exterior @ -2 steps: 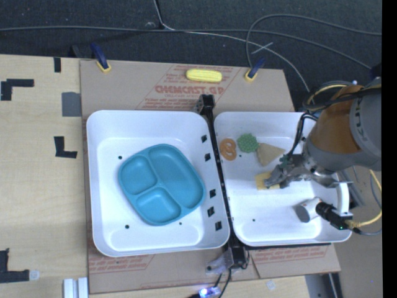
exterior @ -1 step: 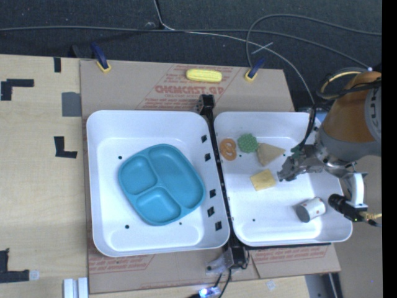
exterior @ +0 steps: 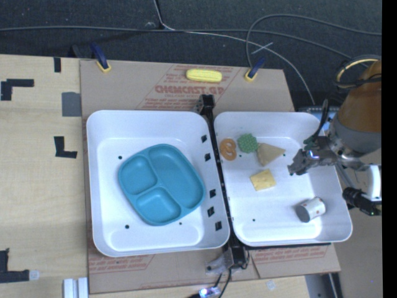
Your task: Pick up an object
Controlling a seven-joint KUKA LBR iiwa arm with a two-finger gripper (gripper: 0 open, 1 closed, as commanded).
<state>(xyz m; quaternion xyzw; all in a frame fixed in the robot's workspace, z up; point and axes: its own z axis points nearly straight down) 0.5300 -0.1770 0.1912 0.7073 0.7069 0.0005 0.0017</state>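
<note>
Two shallow white bins sit side by side on a brown cardboard sheet (exterior: 180, 89) laid over the bench. The left bin (exterior: 102, 166) holds a single blue divided plate (exterior: 161, 184) with three compartments, lying flat with its long axis running diagonally from upper left to lower right. The right bin (exterior: 291, 234) holds five loose objects. A small orange ring (exterior: 228, 149) lies near the bin's left wall, with a green bumpy piece (exterior: 247, 143) just beside it on the right. A tan wedge (exterior: 269, 153) comes next, its point aimed toward the upper left and its broad end toward the lower right. Below these lies a yellow block (exterior: 263, 180), roughly square and slightly tilted. A grey and white cylinder (exterior: 310, 209) lies on its side near the lower right corner, its long axis running from lower left to upper right, the dark grey end at lower left and the white end at upper right. The gripper (exterior: 302, 162) hangs over the right part of this bin, above the cylinder and to the right of the wedge and block, apart from all of them; whether it is spread or closed cannot be told, and nothing is seen held in it. A yellow oblong object (exterior: 203, 76) rests on the cardboard beyond the bins, its long axis running left to right.
</note>
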